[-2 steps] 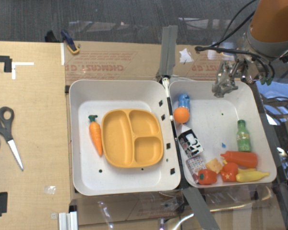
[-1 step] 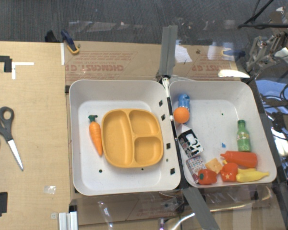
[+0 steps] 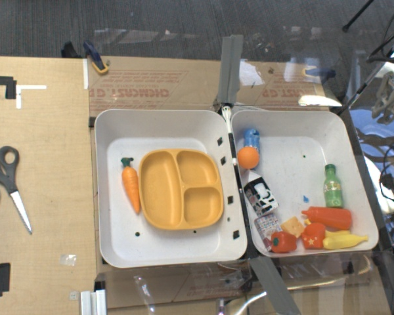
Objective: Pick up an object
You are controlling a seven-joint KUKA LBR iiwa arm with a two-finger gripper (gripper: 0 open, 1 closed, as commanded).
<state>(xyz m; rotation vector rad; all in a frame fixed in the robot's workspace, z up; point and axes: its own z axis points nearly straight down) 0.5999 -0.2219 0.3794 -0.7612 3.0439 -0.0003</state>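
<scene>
Right bin (image 3: 295,126): toys crowd its near corner. Red pepper (image 3: 328,216) lies over a yellow pepper (image 3: 345,241); tomato (image 3: 283,242) and strawberry-like piece (image 3: 313,235) are partly overlapped. Green bottle (image 3: 333,186) just behind them. Orange ball (image 3: 248,157) hides part of a blue bottle (image 3: 251,138) at the bin's left wall. Gripper state: cannot tell.
</scene>
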